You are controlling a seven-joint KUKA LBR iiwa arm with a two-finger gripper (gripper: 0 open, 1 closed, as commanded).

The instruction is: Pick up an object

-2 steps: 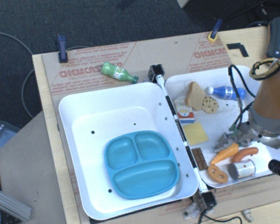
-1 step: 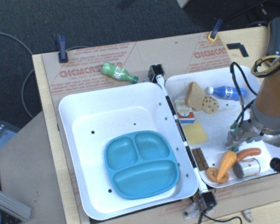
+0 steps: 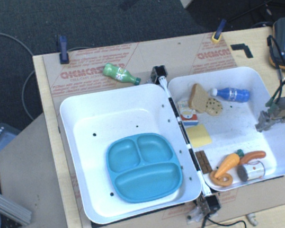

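Note:
The right bin [image 3: 276, 143] holds a blue bottle [image 3: 232, 94], a slice of bread [image 3: 199, 96] with a cookie [image 3: 213, 106] against it, a small carton [image 3: 188, 117], a yellow square [image 3: 199, 135], a brown bar [image 3: 202, 161], an orange carrot [image 3: 227, 166], a red sausage [image 3: 253, 156] and a small can [image 3: 251, 172]. My gripper [image 3: 264, 121] hangs over the right side of this bin. It is well to the right of the yellow square and above the sausage in the picture. Nothing shows between its tips.
A blue divided plate [image 3: 142, 166] lies in the left bin [image 3: 83, 147]. A green bottle [image 3: 120, 73] rests on the cardboard behind the bins. Clamps [image 3: 62, 48] stand at the bench's back edge, and a black clip [image 3: 158, 73] sits where the bins meet.

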